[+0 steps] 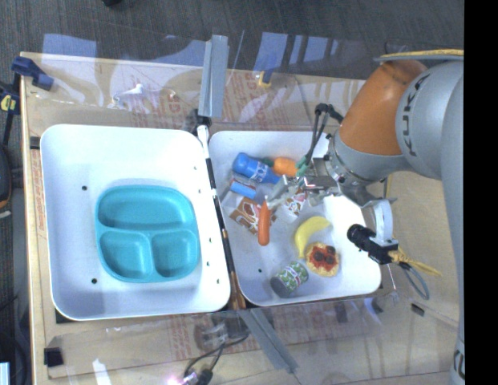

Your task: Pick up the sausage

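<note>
The sausage [265, 224] is a thin orange-red stick lying nearly upright in the picture, in the middle of the right bin [357, 215]. It rests on the bin floor with nothing gripping it. My gripper [301, 186] hangs low over the bin's upper middle, up and to the right of the sausage's top end and a short gap from it. The metal wrist and cables hide what lies directly beneath it.
Around the sausage lie a brown packet [247, 214], a blue can [250, 166], an orange piece [285, 167], a banana [310, 233], a pizza slice [323, 259] and a green can [290, 279]. The left bin [64, 151] holds a teal divided tray [146, 233].
</note>
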